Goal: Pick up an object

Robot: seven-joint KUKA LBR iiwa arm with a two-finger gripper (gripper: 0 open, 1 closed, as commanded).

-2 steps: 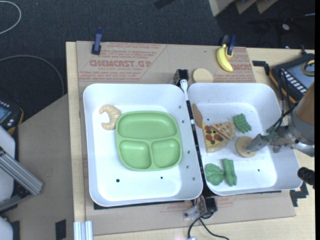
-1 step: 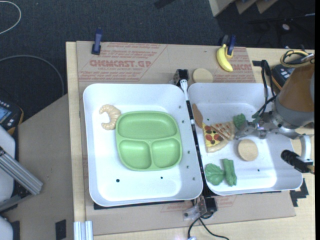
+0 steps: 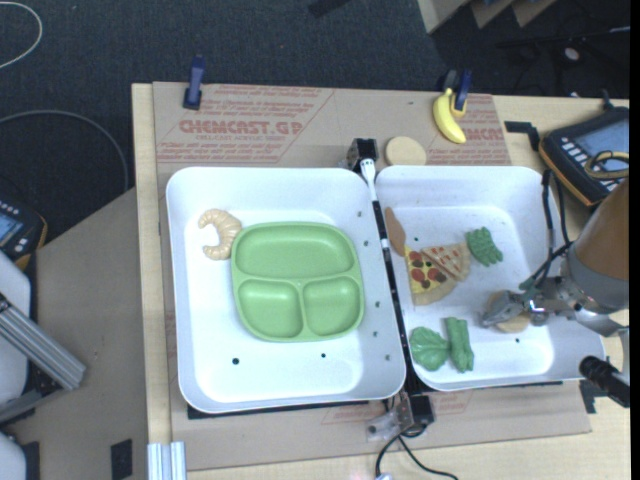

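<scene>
A small tan object (image 3: 515, 319) is lying on the floor of the right bin (image 3: 520, 183), toward its right side, and the gripper (image 3: 503, 311) is sitting right over it, low in the bin. The fingers look to be spread around or against the tan piece, but whether they are closing on it or merely touching it I cannot tell; the piece is too small and partly covered to name.

To do this step well, the arm is needing to centre the fingers on that piece, one on each side, pressing down close to the bin floor before squeezing, then lifting straight up, since the piece looks flat and could slip out.

Just left of it the pizza slice (image 3: 437, 271) is lying apart, with a green broccoli piece (image 3: 484, 246) above and green leaves (image 3: 443, 345) below, all apart from the fingers. Further out, the left bin (image 3: 200, 198) is holding a green divided plate (image 3: 297, 280) and a croissant (image 3: 219, 232).
</scene>
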